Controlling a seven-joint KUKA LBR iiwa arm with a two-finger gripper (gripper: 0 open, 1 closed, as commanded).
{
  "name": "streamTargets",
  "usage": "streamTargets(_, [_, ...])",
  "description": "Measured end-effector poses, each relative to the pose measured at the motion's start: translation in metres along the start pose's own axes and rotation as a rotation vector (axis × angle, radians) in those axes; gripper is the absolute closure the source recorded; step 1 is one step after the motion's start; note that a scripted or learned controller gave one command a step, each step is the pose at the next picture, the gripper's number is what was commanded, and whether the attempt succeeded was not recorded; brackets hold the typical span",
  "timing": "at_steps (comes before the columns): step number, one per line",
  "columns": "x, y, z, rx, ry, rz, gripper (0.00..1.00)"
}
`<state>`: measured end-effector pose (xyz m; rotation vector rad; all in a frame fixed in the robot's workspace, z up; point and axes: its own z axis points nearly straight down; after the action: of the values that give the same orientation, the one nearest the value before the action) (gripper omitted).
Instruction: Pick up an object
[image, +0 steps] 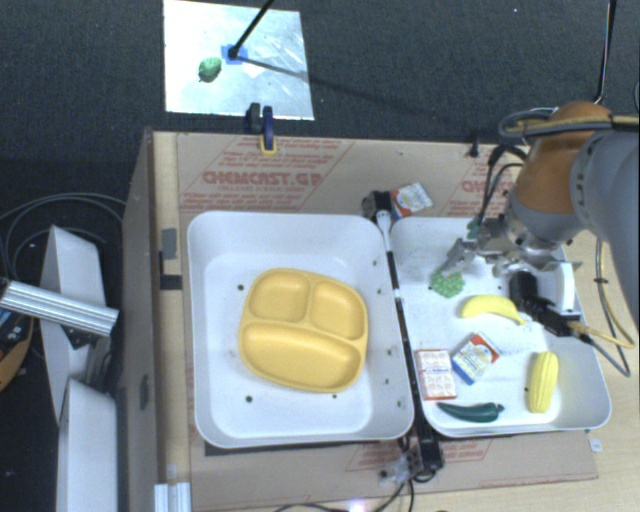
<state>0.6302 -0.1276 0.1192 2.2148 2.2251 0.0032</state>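
The gripper is poised just above the green toy (finger state cannot be told); the banana just beside it could be nudged.

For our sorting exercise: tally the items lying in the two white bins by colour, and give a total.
Yellow: 3 – divided plate, banana, corn cob
Green: 2 – small green piece, chilli pepper
Red and white: 2 – packets
Total: 7

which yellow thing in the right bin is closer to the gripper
The banana: it lies just below the gripper, beside the green piece. The corn sits farther down, near the bin's lower right corner.
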Motion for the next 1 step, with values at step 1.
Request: streamTargets(1, [0.022, -0.0002, 0.0352, 0.003, 0.0, 0.0, 0.0])
